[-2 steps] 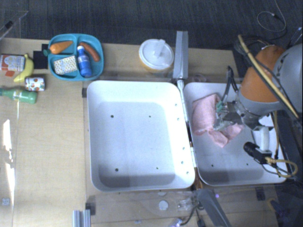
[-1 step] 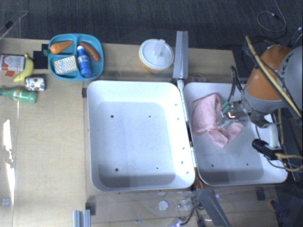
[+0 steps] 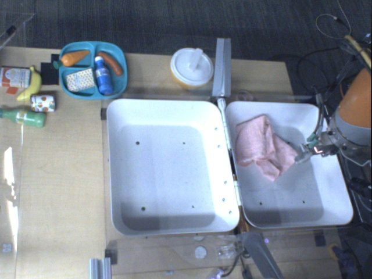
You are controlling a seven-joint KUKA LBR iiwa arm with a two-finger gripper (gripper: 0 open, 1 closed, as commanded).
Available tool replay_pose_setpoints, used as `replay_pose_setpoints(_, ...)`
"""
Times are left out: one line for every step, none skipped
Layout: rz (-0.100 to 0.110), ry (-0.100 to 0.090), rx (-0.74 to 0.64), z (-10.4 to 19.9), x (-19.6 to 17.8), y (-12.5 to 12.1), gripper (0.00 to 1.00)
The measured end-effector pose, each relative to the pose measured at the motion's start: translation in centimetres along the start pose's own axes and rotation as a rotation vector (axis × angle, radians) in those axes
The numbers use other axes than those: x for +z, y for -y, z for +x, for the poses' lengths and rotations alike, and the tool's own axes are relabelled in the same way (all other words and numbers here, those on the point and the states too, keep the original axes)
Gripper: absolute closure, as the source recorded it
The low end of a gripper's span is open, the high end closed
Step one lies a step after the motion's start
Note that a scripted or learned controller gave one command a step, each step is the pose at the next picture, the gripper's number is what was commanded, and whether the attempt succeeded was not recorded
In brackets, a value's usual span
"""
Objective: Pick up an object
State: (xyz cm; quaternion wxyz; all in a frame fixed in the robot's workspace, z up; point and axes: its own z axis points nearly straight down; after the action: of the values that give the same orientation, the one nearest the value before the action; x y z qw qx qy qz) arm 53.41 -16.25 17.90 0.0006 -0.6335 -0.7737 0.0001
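Observation:
A crumpled pink cloth (image 3: pixel 263 146) lies in the right white bin (image 3: pixel 328 211), in its upper left part. My gripper (image 3: pixel 304 152) reaches in from the right and sits low at the cloth's right edge, touching or almost touching its folds. The grey arm with its orange band (image 3: pixel 356 103) rises at the right side of the bin. The fingertips are small and dark against the cloth edge.
The left white bin (image 3: pixel 168 167) stands beside the right one, split from it by a metal rail (image 3: pixel 221 68). Behind the bins are a yellow lidded cup (image 3: pixel 192 67) and a blue tray (image 3: pixel 94 70) of toy food. Small toys lie at far left.

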Motion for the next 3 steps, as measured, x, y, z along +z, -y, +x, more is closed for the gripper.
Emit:
replay_pose_setpoints(0.000, 0.000, 0.000, 0.0, 0.0, 0.0, 0.00)
replay_pose_setpoints(-0.006, 0.003, -0.171, 2.1, 8.6, -6.4, 0.00)
replay_pose_setpoints(-0.016, 0.011, -0.291, 4.8, 8.8, -7.2, 0.00)
